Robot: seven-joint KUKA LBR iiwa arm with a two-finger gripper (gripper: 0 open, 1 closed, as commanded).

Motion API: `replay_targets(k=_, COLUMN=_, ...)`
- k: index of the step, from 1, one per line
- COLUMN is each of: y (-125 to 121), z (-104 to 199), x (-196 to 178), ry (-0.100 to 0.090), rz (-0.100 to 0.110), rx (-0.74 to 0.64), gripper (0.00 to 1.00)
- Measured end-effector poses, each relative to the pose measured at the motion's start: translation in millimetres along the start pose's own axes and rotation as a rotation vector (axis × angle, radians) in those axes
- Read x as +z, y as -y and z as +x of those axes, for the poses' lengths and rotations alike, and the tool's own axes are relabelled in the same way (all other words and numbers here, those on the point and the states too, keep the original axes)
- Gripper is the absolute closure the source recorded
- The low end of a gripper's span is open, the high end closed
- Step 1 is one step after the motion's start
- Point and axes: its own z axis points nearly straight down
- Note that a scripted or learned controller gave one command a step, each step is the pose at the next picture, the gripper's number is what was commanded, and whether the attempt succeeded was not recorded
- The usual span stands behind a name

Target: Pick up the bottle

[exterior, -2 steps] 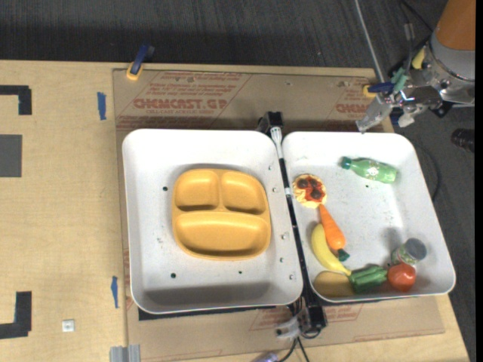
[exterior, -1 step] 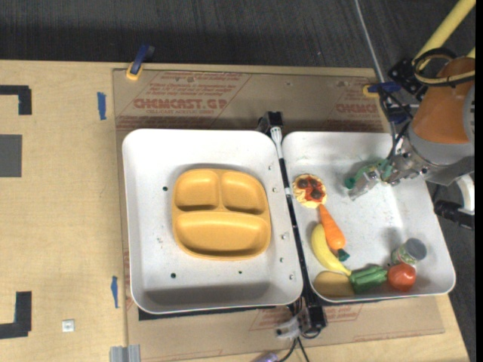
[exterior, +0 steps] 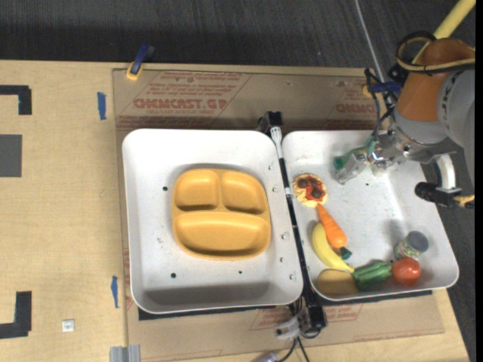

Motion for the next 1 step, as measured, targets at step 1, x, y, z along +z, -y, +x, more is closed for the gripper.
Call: replay_targets(k=1, y=-9.8, z=39.5, x=0.3, ry=0.019, rz=-0.015, rx=0.172, gripper=0.0)
